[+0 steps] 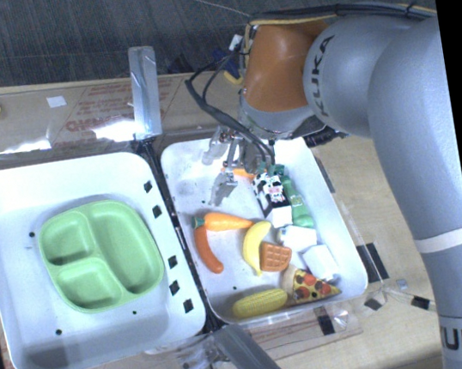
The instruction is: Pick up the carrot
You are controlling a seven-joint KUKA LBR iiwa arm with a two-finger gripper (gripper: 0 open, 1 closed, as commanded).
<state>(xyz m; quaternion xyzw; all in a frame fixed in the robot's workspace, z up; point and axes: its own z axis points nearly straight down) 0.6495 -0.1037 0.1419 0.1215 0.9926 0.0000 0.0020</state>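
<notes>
- The counter (7, 141) carries two white bins side by side.
- The left bin (10, 214) holds a green divided plate (99, 254) near its centre.
- The right bin (180, 165) holds the toy food.
- The carrot (224, 221) lies near the right bin's left wall, about mid-length, green end toward that wall.
- A sausage (208, 251) lies just below the carrot, along the left wall.
- A banana (255, 245) and a waffle (275, 257) lie right of the carrot.
- A corn cob (259, 302) and a pizza slice (310, 287) lie along the near wall.
- The pincer (227, 171) hangs over the far end of the right bin, fingers spread apart and holding nothing, above the carrot and apart from it.
</notes>
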